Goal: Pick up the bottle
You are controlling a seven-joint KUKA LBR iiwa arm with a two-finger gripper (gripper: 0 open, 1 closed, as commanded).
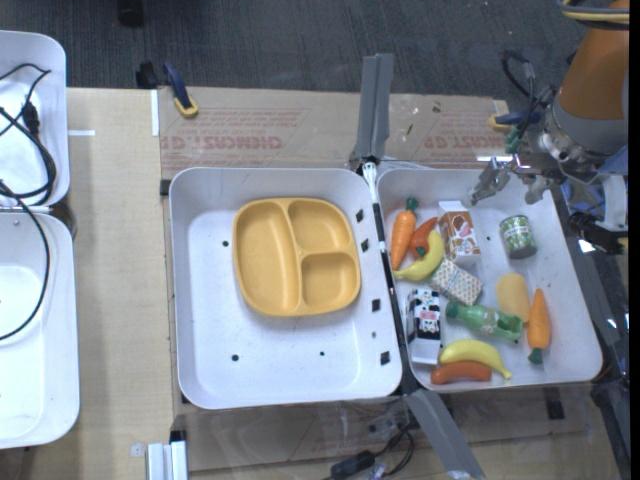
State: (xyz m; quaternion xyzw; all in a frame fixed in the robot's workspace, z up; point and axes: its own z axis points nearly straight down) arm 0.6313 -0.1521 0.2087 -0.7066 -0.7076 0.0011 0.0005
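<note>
Camera view has the green plastic bottle [484,318] lying on its side in the right-hand white bin [580,268], wedged between a black-and-white carton [428,318] and an orange carrot [539,320] — crowded, so a grasp looks awkward. Arm's two-finger gripper [508,176] hangs over the bin's far edge, well apart from the bottle; I cannot tell how its jaws stand.

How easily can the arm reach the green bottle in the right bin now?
Probably yes. The green bottle lies on its side with its top uncovered, and the end effector hovers over the same bin's far edge. A carrot and a banana lie close by, so room beside it is tight.
</note>
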